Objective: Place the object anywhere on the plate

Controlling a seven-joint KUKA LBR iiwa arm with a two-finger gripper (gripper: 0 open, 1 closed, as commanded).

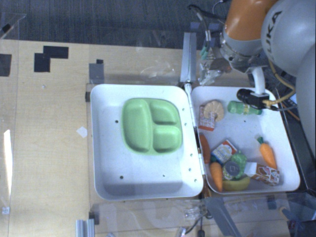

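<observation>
At top right, gripper (pixel 210 63) is blurred (open or closed cannot be told); green plate (pixel 151 126) is seen in left bin (pixel 106 147) on wooden counter (pixel 44 147).

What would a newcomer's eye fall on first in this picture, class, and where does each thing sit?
First, the green divided plate lying alone in the left bin. Next, the jumble in the right bin: two carrots, a green bottle and small packets. Then the grey arm's orange band at the top right, above that bin's far edge.
</observation>
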